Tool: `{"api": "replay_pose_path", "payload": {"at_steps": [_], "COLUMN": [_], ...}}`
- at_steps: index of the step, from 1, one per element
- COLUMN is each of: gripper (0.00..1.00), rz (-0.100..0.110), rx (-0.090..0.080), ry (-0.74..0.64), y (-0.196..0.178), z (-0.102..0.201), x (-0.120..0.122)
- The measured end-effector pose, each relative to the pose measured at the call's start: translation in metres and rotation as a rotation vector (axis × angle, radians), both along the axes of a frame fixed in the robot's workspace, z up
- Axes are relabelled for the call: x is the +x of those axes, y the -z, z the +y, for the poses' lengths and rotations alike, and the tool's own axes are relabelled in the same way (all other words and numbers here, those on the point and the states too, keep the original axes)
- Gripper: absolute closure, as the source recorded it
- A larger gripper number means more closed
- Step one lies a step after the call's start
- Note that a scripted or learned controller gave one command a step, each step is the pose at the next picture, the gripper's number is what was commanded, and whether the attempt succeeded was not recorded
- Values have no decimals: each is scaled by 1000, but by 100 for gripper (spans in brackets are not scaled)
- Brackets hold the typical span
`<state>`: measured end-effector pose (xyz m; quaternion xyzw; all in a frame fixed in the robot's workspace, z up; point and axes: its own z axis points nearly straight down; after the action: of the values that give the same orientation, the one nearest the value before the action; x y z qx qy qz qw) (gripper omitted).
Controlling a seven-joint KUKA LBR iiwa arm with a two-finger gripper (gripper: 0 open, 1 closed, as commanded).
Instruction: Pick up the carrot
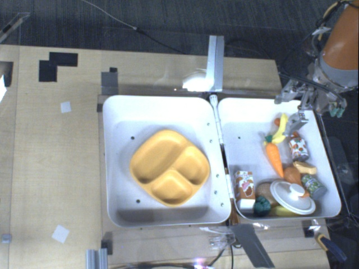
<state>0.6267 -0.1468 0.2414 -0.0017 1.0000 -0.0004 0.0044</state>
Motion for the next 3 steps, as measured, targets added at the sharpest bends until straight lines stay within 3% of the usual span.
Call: {"api": "replay_pose_path", "payload": {"at_steps": [1,2,3], "gripper": [0,100,100], "rz": [-6,-13,-7], "rx": [-2,-2,-3], "ry": [-86,-92,-304], "y": [150,138,42], "z": [12,15,52], "x": [-22,-19,-35]}}
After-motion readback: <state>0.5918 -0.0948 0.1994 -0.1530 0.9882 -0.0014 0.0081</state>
